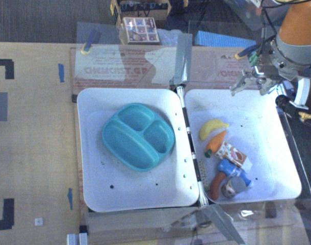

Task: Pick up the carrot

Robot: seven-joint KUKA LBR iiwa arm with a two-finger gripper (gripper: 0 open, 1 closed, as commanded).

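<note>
The carrot (216, 141) is small and orange with a green tip. It lies slantwise in the right bin (267, 137), near that bin's left wall, just below a yellow banana (212, 128). My gripper (251, 84) hangs over the bin's far edge, up and to the right of the carrot and well apart from it. Its fingers are spread open and hold nothing.
A small printed carton (233, 155), a blue toy (234, 171) and a reddish sausage (215, 187) crowd just below the carrot. The left bin (94, 177) holds a teal divided plate (139, 136). Cardboard boxes (140, 28) stand beyond the bins.
</note>
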